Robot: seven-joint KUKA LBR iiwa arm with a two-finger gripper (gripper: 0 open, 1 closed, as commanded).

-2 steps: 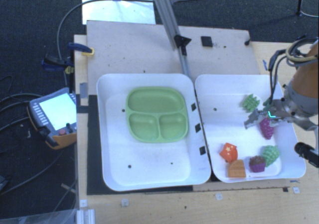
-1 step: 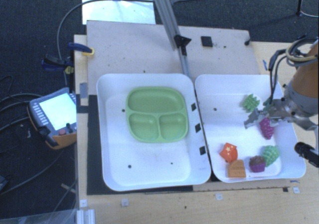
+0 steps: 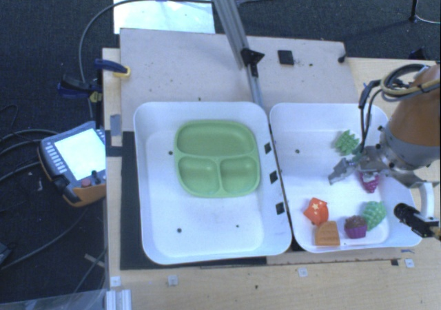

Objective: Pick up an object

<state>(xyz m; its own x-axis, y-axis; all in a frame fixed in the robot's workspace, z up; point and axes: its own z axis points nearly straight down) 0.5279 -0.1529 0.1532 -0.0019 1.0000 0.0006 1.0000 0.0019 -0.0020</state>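
Observation:
My gripper [image 3: 353, 167] hangs low over the right bin [image 3: 303, 129], near its right-hand side, on the grey arm with the orange band [image 3: 413, 119]. A small magenta and white toy [image 3: 371, 181] lies just right of and below the gripper, partly covered by the wrist. A green bumpy toy [image 3: 346, 141] lies just behind the gripper. Along the bin's front edge sit a red toy with a yellow star [image 3: 315, 211], an orange block [image 3: 327, 233], a purple toy [image 3: 355, 226] and a green knobbly toy [image 3: 374, 213]. Nothing shows as held.
The left bin [image 3: 158, 233] holds a green divided plate [image 3: 218, 157] toward its back. A metal pole [image 3: 231, 19] slants across the board behind the bins. A hand-held pendant [image 3: 76, 160] lies on the floor to the left.

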